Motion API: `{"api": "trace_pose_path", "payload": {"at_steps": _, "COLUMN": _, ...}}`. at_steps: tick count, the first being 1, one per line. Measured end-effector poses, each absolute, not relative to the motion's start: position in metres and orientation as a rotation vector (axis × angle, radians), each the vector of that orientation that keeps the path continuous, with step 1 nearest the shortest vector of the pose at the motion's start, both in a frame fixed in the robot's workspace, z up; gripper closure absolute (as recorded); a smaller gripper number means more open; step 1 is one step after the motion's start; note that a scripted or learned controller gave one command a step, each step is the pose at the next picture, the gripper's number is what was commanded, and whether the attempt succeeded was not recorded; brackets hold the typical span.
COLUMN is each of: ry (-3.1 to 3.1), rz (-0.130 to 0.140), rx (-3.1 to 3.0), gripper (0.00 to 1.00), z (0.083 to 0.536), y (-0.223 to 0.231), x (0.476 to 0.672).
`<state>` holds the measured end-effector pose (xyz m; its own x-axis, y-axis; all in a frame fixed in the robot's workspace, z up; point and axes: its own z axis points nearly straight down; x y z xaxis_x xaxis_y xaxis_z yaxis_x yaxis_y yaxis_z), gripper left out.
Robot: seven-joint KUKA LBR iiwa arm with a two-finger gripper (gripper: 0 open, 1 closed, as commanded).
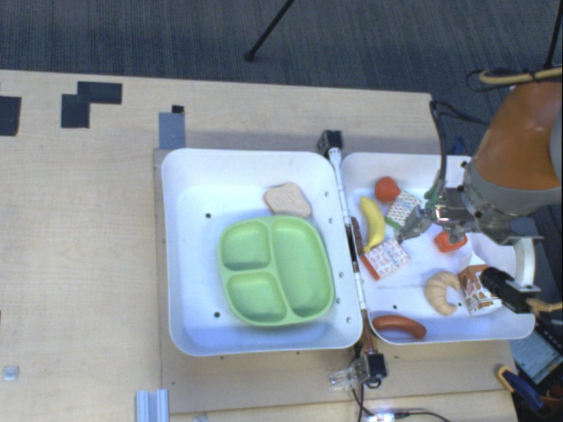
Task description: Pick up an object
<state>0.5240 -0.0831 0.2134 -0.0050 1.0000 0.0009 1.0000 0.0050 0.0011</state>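
My gripper (431,220) hangs over the middle of the right bin (519,328), below the grey arm with its orange band (528,134). It sits just right of a checkered packet (403,207) and a yellow banana (373,221). A small orange-red object (450,242) lies right under the wrist, partly hidden by it. Nearby lie a red tomato (386,188), a red-and-white box (385,258), a croissant (442,291), a brown snack packet (479,290) and a red sausage (399,326). I see nothing lifted off the bin floor.
The left bin (189,236) holds a green divided plate (275,269) and a slice of bread (288,200) at its back. A raised divider (347,236) runs between the two bins. Cables lie past the bench's right edge.
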Motion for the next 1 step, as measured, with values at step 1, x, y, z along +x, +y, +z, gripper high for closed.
{"api": "trace_pose_path", "payload": {"at_steps": 1, "ry": 2.223, "rz": 0.002, "rx": 2.219, "gripper": 0.00, "z": 0.0931, "y": -0.0980, "x": 0.4998}}
